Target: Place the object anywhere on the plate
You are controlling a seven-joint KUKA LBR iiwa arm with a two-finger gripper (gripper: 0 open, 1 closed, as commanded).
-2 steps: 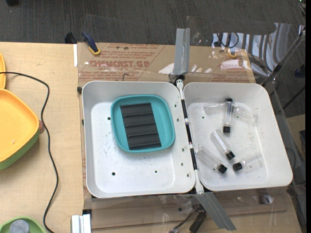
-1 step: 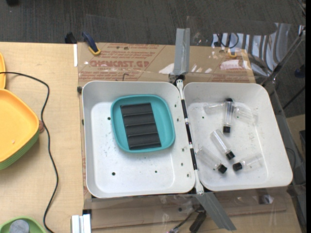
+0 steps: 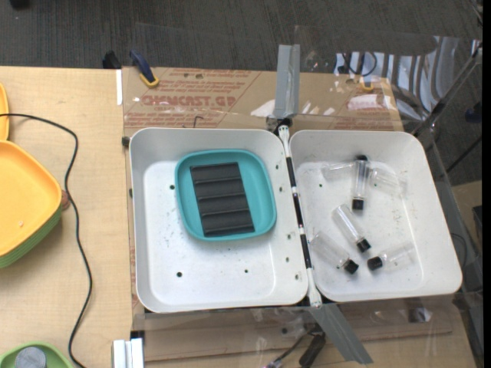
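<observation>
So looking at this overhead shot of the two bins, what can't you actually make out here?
- Clear tubes in the right bin, camera view: see-through plastic blends into the white floor, so their exact count and contents are unclear; mainly the black caps stand out.
- Dark ridged insert on the teal plate: too small to tell its material.
- Yellow dishes: cut off by the left edge.
- Cardboard print: too faint to read fully.

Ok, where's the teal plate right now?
In the camera view, the teal plate lies in the left bin, toward its upper middle, with a dark ridged block on it.
</observation>
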